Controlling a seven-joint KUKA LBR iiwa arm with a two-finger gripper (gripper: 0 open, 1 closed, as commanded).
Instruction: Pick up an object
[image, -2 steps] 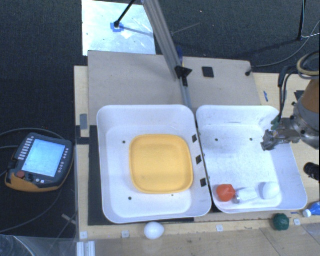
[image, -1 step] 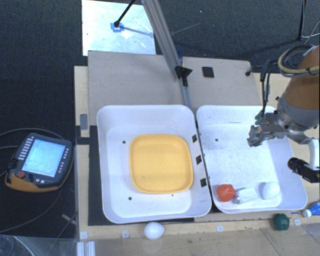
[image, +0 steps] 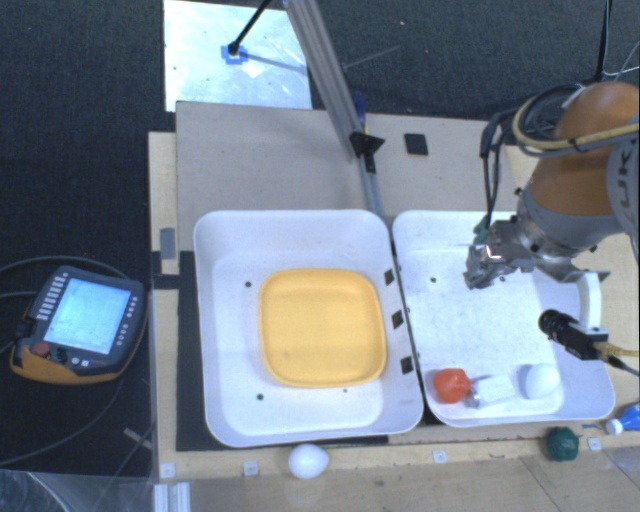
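Objects are lying along the lower edge of the right bin: a red piece, a small pale block and a white ball. Right of centre, the end effector is hovering over that bin's upper part, apart from them; its opening cannot be told. A yellow plate is sitting in the left bin.
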